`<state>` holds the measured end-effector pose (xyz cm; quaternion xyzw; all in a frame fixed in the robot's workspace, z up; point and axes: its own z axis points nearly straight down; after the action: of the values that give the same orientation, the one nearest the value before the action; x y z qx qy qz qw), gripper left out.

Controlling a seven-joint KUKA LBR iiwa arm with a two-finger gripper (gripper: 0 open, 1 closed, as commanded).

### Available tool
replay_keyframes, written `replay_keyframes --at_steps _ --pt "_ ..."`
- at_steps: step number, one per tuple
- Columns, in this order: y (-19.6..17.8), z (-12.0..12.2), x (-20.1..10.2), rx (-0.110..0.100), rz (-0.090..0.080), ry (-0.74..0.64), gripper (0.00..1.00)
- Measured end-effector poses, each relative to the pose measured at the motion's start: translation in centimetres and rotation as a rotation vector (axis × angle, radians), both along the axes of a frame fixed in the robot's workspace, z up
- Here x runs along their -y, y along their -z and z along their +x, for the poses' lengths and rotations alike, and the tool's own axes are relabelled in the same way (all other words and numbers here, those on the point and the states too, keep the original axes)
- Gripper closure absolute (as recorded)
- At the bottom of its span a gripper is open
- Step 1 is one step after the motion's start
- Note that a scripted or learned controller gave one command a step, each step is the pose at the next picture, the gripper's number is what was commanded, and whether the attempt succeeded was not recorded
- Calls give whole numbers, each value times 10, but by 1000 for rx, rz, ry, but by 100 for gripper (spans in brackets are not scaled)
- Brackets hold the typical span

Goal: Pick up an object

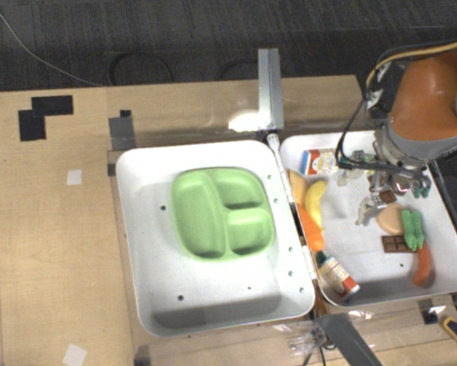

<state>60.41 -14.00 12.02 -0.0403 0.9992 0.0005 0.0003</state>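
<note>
My gripper (374,203) hangs over the right bin (361,290), below the grey arm with its orange band (427,100). It sits just above and to the left of a tan round bun (391,219). A green leafy toy (413,228), a brown chocolate piece (392,243) and an orange-red carrot (422,265) lie beside and below the bun. Along the bin's left side are a yellow banana (315,197), an orange wedge (311,230), a small red-and-white carton (317,161) and a little bottle (337,276). I see nothing held in the gripper.
The left bin (156,307) holds a green divided plate (219,211). A metal post (271,92) stands behind the ridge between the two bins. Wooden bench surface stretches to the left, with black markers on it.
</note>
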Motion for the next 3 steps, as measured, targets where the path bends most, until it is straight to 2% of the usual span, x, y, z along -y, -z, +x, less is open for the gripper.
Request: replay_keyframes --at_steps 1,2,3 --pt "30 -12 -59 16 -2 -4 0" --pt "29 -59 -26 13 -2 71 0" --pt "15 -53 -27 32 -4 64 100"
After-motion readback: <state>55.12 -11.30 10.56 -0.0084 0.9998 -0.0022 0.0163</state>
